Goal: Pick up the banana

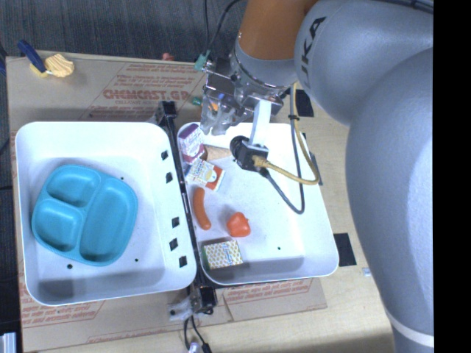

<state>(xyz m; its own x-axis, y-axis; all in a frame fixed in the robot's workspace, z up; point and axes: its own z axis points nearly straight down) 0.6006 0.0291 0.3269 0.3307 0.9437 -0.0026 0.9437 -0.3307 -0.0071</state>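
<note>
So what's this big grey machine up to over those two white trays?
A robot arm is reaching down into the far end of the right tray, which holds toy food: a sausage, a small red piece and some packets. It is meant to pick up a banana, but I can't make one out. The left tray holds a blue divided plate.

Banana pale, lying flat, right bin far end
</note>
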